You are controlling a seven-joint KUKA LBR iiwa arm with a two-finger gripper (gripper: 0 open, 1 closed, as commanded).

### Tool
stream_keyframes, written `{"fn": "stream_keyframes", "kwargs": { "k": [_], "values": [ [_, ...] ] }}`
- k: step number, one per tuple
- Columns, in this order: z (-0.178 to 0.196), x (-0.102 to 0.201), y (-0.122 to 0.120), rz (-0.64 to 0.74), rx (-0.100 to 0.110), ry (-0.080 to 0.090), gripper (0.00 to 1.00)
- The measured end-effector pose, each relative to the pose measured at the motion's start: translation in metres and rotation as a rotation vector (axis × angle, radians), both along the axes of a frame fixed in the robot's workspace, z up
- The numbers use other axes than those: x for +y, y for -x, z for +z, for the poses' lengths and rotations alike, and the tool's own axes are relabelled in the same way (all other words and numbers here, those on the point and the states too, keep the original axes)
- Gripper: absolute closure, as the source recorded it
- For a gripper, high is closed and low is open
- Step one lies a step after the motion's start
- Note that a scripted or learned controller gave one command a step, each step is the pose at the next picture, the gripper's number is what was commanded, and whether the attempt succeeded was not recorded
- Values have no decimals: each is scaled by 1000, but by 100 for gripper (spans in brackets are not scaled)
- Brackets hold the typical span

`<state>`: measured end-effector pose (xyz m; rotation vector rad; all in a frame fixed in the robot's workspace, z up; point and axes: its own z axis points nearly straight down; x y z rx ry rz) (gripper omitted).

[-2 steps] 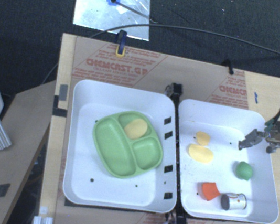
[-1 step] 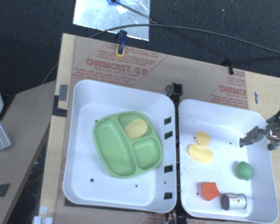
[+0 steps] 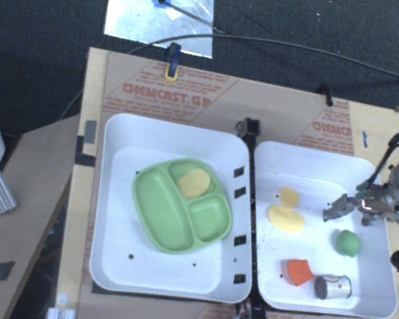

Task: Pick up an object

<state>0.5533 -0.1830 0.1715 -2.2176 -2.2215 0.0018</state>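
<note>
Camera view: smooth round green ball [image 3: 348,243] (looks rubbery) sits just below-right of the gripper [image 3: 339,209], not touching; can't tell how its pincer stands.

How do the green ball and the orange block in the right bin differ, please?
The green ball is round; the orange block is angular. The ball lies nearer the gripper, the block nearer the metal can. Both rest loose in the right bin.
</note>
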Motion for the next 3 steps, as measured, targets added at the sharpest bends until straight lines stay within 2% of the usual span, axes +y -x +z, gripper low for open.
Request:
{"fn": "stream_keyframes", "kwargs": {
  "k": [1, 2, 3],
  "values": [
    [-61, 5, -3, 0, -1, 0, 0],
    [-88, 5, -4, -1, -3, 1, 0],
    [-76, 5, -4, -1, -6, 3, 100]
  ]
}}
